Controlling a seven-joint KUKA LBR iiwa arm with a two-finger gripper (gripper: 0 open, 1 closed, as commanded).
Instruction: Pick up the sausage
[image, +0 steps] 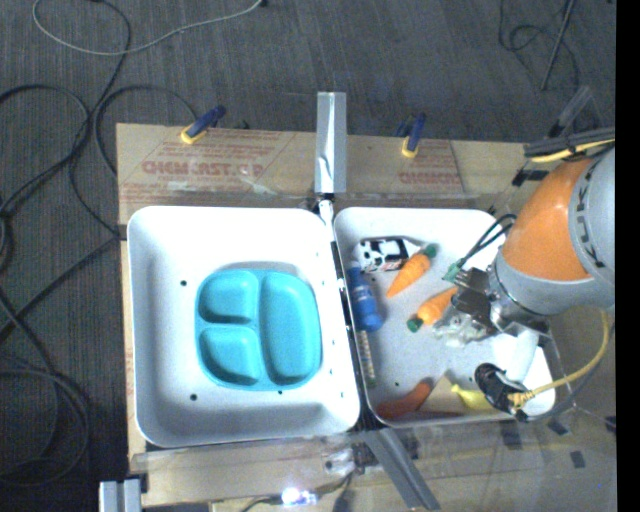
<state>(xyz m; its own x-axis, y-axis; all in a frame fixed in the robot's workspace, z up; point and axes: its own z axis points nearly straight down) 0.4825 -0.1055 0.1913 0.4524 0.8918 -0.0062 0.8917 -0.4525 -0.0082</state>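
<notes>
Camera view, looking down on the counter (150, 160): your sausage (406, 402) lies in the right bin (420, 220), reddish-brown, hard against that bin's near wall towards the lower left corner. Just to its right along the same wall sits a yellow thing (468, 398), partly hidden, too small to name.

The claw (462, 318) hangs over the right half of that bin, above the sausage in the view and apart from it. You cannot tell how wide it stands or whether it has hold of anything; the wrist hides it.

Mind what crowds it. One carrot (432, 306) lies just beside the claw on its left, and a second carrot (410, 272) sits up and to the left of the first. A black-and-white thing (380, 253) lies near the far wall. A blue cylinder (364, 302) runs along the left wall.

Bare floor shows in the middle of the right bin, between the carrots and the sausage.

The left bin (160, 250) holds a turquoise divided plate (262, 326) at its centre.
</notes>
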